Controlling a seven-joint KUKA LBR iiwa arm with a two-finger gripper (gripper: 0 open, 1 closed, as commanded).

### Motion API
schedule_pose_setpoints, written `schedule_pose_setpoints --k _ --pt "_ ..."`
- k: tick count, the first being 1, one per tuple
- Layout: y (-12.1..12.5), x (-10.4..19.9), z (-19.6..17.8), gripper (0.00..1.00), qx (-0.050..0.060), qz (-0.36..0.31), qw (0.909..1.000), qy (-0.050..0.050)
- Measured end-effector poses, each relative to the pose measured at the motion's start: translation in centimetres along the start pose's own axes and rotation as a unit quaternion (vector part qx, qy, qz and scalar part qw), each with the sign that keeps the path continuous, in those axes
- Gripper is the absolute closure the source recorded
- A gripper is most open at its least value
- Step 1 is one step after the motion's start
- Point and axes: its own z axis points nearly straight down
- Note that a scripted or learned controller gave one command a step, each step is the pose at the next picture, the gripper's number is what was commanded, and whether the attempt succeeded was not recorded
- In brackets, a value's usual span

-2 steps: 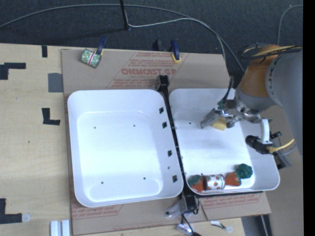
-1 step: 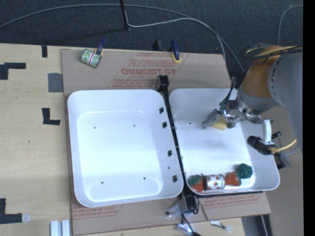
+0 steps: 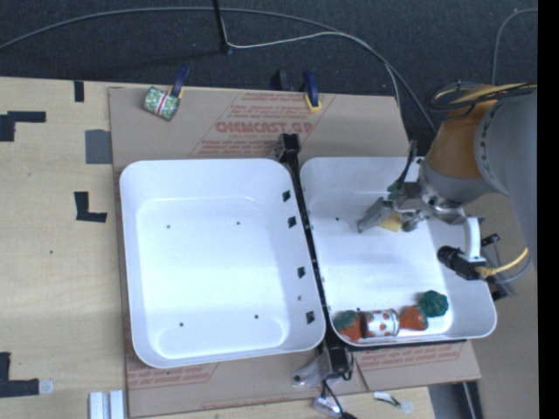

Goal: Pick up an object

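My gripper (image 3: 385, 225) hangs over the upper middle of the right bin (image 3: 376, 273), reaching in from the right, and it is open. One finger (image 3: 370, 219) points left and the other finger (image 3: 411, 223) sits to its right. A small pale yellow object (image 3: 391, 223) lies in the gap between them; I cannot tell whether either finger touches it. Along the right bin's front wall lie an orange-and-green piece (image 3: 349, 324), a white-and-red can (image 3: 380, 323) on its side, a red piece (image 3: 413, 319) and a dark green lump (image 3: 434, 303).
The left bin (image 3: 210, 260) stands beside the right one, joined by a black divider (image 3: 301, 234). A small green-and-white box (image 3: 162, 103) lies on the cardboard behind the bins. Blue clamps (image 3: 308, 85) and cables run along the back edge.
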Motion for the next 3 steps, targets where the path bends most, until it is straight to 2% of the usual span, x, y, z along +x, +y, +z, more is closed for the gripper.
schedule_pose_setpoints --k 1,2,3 --pt "4.3 -2.2 0.1 0.0 0.001 0.0 1.0 0.0" --pt "0.6 2.8 0.0 0.0 0.0 -0.001 1.0 0.001" --pt "0.9 -0.6 -0.2 0.0 0.001 0.001 1.0 0.0"
